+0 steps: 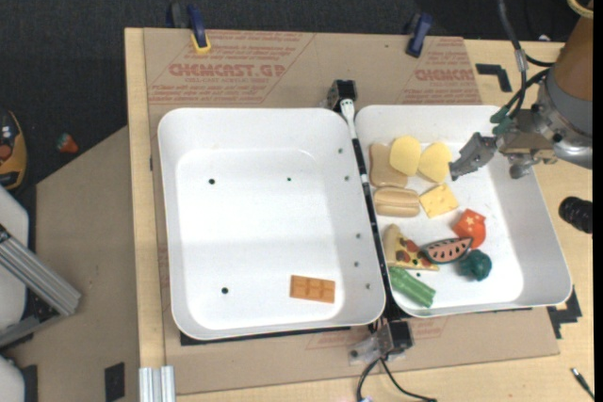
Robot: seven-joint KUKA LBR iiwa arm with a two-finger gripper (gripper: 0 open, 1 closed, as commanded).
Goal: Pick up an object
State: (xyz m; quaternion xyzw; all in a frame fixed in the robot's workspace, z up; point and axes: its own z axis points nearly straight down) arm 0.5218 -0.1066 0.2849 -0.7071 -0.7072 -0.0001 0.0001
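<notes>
Nearest the lens, at the bench's front edge, a tangle of black cable and a small clamp [389,341] sits just below the seam between the two shallow white bins. Just above it in the left bin [188,202] lies a lone flat orange wafer-shaped block [312,289], well apart from everything else. The right bin [537,240] holds the crowd: two round yellow pieces [420,157], a tan hot-dog-shaped toy [397,201], a yellow cheese wedge [437,201], a red tomato-like lump [469,225], a watermelon slice [446,250], a pizza slice [405,250], a dark green ball [475,265] and a long green vegetable [412,286].

From where I stand, the grey two-finger gripper [468,157] hovers over the right bin's back half, just beside the right-hand yellow round, with nothing between its fingers that I can see. I'd call this the approach, no grasp yet. Next it needs to settle on one piece and drop straight down, and the pile is tight, so neighbours may get nudged.

Whether those fingers are spread or closed I honestly cannot tell; they blur into one dark shape. Most of the arm is cut off at the right.
</notes>
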